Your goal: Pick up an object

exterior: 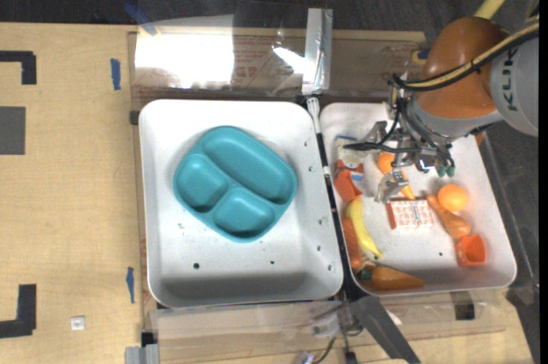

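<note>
**Camera view: pincer hangs over the toy food**

Camera view looks down on a flat wooden counter (pixel 68 182) with two big shallow white bins. The left white bin (pixel 163 268) holds a blue plastic plate with three dips (pixel 235 182). The right white bin (pixel 497 259) holds the small things to pick from.

The big grey arm with an orange band (pixel 462 67) comes in from the right and points down into the right bin. Its pincer (pixel 401 174) hangs low over the top middle of that bin. I cannot tell if the pincer is wide or narrow, because wires and dark parts hide it.

Just below the pincer lies a small red and white box (pixel 411 215). That looks like the nearest thing to grab, I think. A yellow toy banana (pixel 360 227) lies to the left, with its long side running up and down the bin. A round orange ball (pixel 453 198) sits to the right. A small orange cup (pixel 472 249) sits near the bottom right corner.
</note>
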Robot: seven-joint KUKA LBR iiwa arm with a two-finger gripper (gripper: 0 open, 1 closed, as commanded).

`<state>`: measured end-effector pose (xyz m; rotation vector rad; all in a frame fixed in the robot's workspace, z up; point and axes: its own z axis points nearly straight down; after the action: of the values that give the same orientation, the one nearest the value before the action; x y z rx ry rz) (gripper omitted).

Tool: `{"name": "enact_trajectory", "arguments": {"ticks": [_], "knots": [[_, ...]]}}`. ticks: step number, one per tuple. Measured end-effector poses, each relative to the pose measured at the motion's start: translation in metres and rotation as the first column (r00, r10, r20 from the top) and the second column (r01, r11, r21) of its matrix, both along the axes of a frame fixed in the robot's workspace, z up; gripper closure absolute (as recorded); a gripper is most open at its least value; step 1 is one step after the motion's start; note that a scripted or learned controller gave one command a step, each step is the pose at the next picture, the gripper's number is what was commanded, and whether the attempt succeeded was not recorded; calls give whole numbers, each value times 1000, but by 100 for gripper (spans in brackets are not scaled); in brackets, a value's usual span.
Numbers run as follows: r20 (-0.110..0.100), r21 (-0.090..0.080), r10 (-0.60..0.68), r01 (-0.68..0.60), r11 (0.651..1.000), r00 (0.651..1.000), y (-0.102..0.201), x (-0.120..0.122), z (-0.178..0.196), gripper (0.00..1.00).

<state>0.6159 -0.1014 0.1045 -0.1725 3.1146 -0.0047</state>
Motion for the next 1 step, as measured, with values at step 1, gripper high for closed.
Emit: {"name": "enact_trajectory", "arguments": {"ticks": [1], "knots": [[25, 3, -105, 105, 994, 994, -3, -38, -3, 0]]}}
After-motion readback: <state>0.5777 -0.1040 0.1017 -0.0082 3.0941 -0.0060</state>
